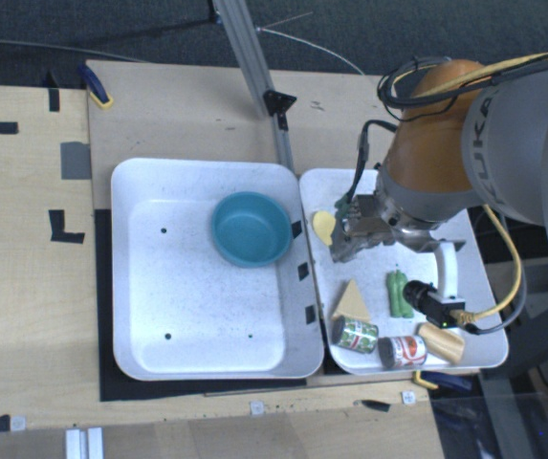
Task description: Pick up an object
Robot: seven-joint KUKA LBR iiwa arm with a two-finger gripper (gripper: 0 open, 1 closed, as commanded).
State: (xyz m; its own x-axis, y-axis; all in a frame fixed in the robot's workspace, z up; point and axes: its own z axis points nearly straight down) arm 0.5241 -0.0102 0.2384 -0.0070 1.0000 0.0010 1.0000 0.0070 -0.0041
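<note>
while the tool (pixel 342 247) hangs low in the right bin (pixel 489 352), i cannot tell its state; a yellow wedge (pixel 352 300) lies just below it, a yellow piece (pixel 323 225) beside it.

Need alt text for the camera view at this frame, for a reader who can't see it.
A grey and orange robot arm reaches from the right over the right-hand white bin, its gripper low beside a pale yellow object. That bin also holds a tan wedge, two cans and a green item; the left bin holds a blue bowl.
</note>
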